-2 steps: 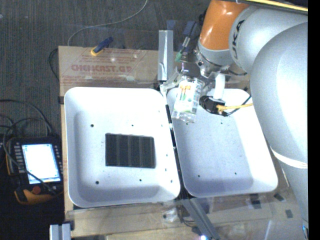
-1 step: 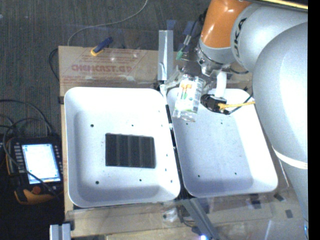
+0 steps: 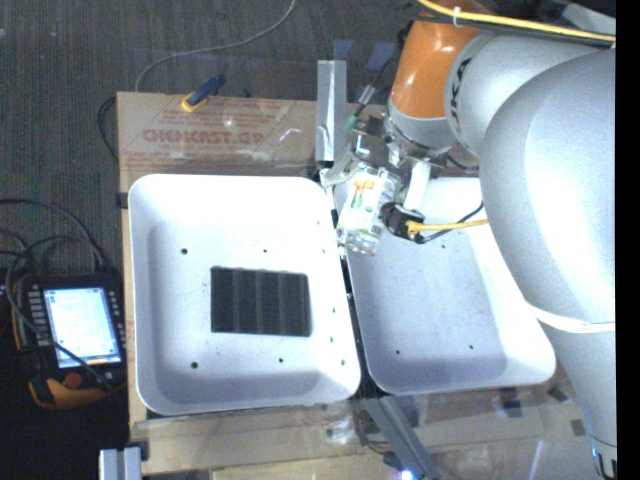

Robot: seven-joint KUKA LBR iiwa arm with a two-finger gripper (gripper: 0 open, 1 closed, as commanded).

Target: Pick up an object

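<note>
Dark grey carpet runs all around the bench (image 3: pixel 240 430), with a thin cable (image 3: pixel 262 28) snaking across it up top. From the overhead camera, two white bins sit side by side on the bench. A sheet of brown cardboard (image 3: pixel 215 138) pokes out behind the left-hand bin (image 3: pixel 150 268). It's got red printed lettering across it, but it's too faded and glary for me to read. A little blue and yellow thing (image 3: pixel 202 91) lies at the cardboard's far edge; no clue what it is.

The only thing up for grabs is a dark ribbed slab (image 3: pixel 260 301), lying flat about mid-floor in the left-hand bin, edges roughly square to the walls.

My end effector (image 3: pixel 363 211) is nowhere near it. It's over the far corner of the right-hand bin (image 3: pixel 450 328), right by the seam where the two bins meet, well apart from the slab. Honestly can't tell whether it's spread or pressed together, since it's just a pale cluttered blob from this angle. A yellow cable (image 3: pixel 450 228) runs off beside it.

My orange band (image 3: pixel 435 53) sits just above the wrist, and there's dark lettering on the grey shell next to it, of which only a couple of letters show. Another yellow cable (image 3: pixel 520 26) crosses over my arm.

Off on the floor at the view's left there's a handheld pendant (image 3: pixel 70 330), screen lit, text too small to read.
</note>
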